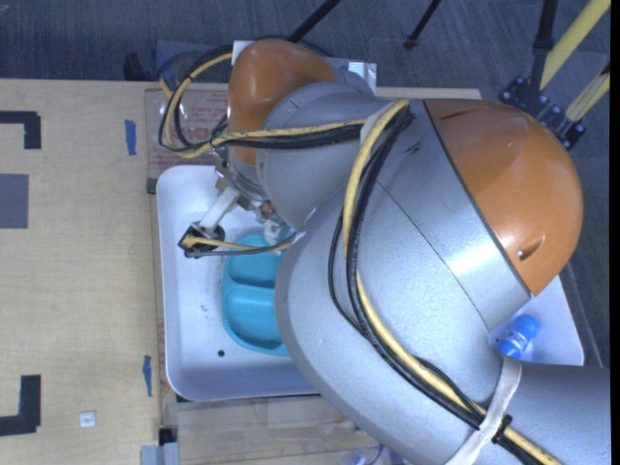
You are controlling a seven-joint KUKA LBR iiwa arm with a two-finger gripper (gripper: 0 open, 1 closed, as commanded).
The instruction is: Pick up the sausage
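Where the sausage is lying cannot be told, since much of both bins is being covered by the arm. The gripper [263,221] is being held low over the upper part of the left bin [184,342], just above the upper edge of a blue dish [252,303]. Whether it is spread, pressed together or pinching anything cannot be told, because it is being largely hidden by the wrist. The blue dish is being borne on the floor of the left bin, toward its right side, and its right part is being overlapped by the grey arm [407,289]. A small dark speck [221,354] is being seen on the bin floor just left of the dish's lower end. Past the arm, a bare corner of the right bin [570,329] is being left in sight, with a small blue object [516,338] at the arm's edge there. Both bins are being carried by a pale wooden bench [77,260], which is being marked with blue tape [131,136] and black shapes [23,130]. Tripod legs [441,3] are being seen on the dark floor behind.
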